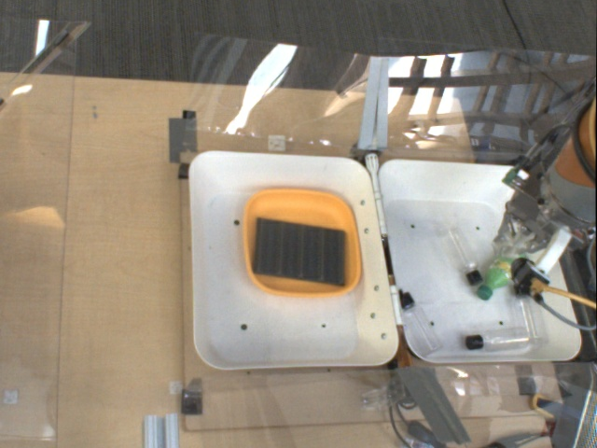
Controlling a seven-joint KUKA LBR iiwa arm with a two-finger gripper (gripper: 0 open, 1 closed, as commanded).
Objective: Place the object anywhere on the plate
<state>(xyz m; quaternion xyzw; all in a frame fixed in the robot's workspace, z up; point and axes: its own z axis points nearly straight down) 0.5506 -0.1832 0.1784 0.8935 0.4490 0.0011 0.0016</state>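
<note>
Two shallow white bins sit side by side on the wooden surface (pixel 103 250). Taking the orange plate (pixel 300 206) as the landmark: it lies in the left bin (pixel 280 339), a rounded-square dish with a dark ribbed rectangular panel (pixel 299 251) at its middle. To the right of the plate, across the divide between the bins, the right bin (pixel 438 194) holds the loose things. A small green object (pixel 493 280), blurred but seemingly a cap or bottle end, lies far right of the plate. The hand (pixel 519 250) hangs just above and beside the green object; whether it is clenched or released I cannot tell, since glare hides it. Two clear plastic tubes with black caps, one (pixel 464 257) nearer the plate and one (pixel 499 342) lower right, lie in that same bin. No readable writing or brand shows anywhere.
</note>
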